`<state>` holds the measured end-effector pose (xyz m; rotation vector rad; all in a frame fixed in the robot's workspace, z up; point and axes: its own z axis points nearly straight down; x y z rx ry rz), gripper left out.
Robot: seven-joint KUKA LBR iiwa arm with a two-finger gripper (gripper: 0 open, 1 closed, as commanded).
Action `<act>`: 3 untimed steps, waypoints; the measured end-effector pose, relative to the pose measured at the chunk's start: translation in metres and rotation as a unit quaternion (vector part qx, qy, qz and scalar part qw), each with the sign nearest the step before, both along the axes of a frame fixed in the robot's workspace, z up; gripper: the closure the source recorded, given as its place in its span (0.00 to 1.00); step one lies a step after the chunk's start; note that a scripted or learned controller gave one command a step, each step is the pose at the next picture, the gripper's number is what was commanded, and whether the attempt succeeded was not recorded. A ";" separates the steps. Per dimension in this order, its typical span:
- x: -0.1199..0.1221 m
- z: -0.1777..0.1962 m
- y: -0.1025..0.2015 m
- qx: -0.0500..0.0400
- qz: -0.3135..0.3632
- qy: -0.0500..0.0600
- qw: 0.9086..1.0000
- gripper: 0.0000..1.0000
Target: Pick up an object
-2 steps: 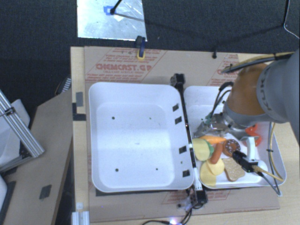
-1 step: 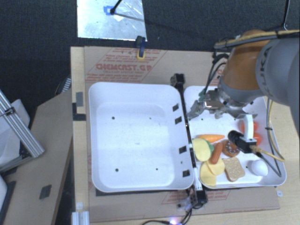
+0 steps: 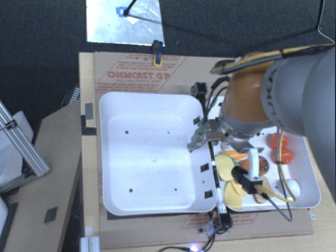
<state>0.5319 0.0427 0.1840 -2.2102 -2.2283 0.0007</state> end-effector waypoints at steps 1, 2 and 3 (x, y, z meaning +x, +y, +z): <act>0.001 -0.015 0.095 0.001 0.003 -0.001 1.000 0.00; -0.033 -0.104 0.162 0.000 0.001 0.001 1.000 0.00; -0.030 -0.089 0.158 0.000 -0.003 -0.002 1.000 1.00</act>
